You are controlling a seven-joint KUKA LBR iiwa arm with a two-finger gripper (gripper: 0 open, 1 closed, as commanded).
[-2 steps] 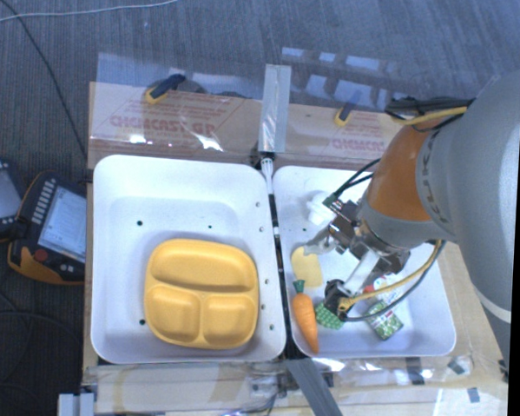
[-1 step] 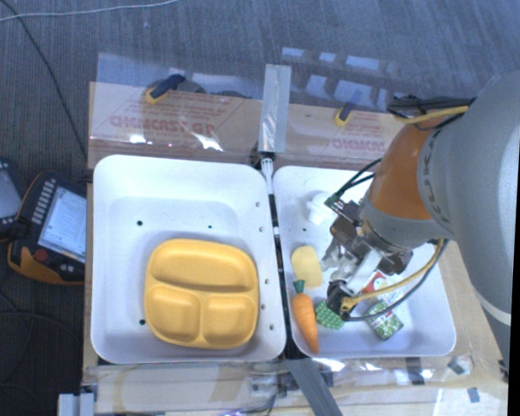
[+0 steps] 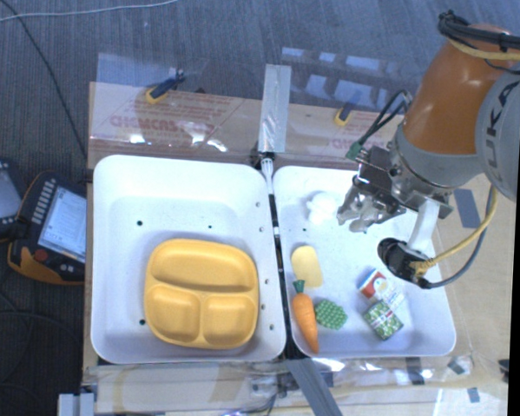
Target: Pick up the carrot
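Overhead slanted view of two white bins. The carrot [image 3: 304, 321] lies in the right bin [image 3: 435, 342], at its near left corner against the dividing wall, green top pointing far. A pale yellow piece [image 3: 307, 264] sits just beyond it and a green knobbly item [image 3: 330, 314] just to its right. Toward the near right are a small red-and-white carton [image 3: 373, 283] and a green-and-white carton [image 3: 384, 319], touching; their printing is too small to read. A white object [image 3: 319, 206] at the far left of this bin blends into the floor. The gripper [image 3: 360, 214] hangs over the far part of the right bin, well apart from the carrot; whether it is apart or together cannot be told. The arm [image 3: 462, 92] is cut off at the right edge. The left bin [image 3: 111, 238] holds a yellow divided tray [image 3: 202, 291].
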